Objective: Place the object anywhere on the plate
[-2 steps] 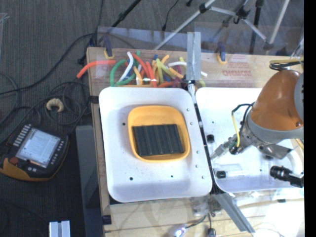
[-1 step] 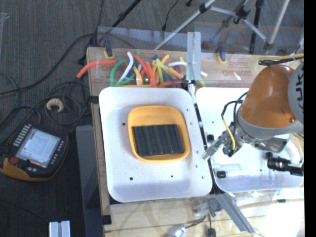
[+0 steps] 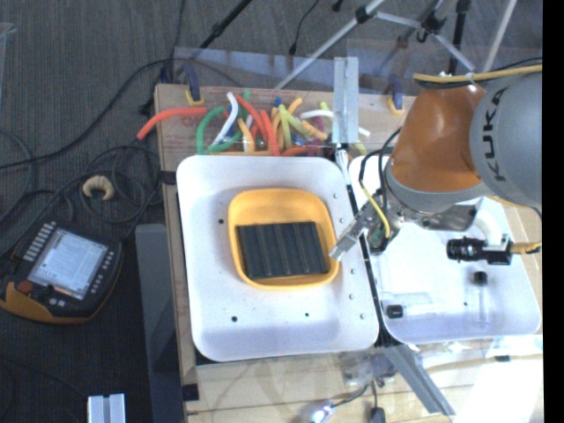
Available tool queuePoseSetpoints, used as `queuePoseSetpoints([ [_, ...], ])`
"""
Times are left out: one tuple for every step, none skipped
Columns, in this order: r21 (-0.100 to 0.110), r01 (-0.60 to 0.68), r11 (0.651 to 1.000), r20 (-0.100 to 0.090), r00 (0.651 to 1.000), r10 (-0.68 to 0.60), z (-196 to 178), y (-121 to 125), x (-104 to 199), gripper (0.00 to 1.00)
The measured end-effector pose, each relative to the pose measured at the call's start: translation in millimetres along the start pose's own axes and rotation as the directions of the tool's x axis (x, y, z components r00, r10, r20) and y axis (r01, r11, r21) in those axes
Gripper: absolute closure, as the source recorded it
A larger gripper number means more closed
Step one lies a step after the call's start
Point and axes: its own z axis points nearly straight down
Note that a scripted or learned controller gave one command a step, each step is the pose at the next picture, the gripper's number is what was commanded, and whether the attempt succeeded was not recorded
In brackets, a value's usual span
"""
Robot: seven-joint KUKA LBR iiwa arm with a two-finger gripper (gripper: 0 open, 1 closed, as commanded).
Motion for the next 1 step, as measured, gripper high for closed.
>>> queuePoseSetpoints([
  [0.000, 0.000, 1.000, 0.000, 1.000, 0.000, 0.0, -0.1, 0.0, 0.00],
])
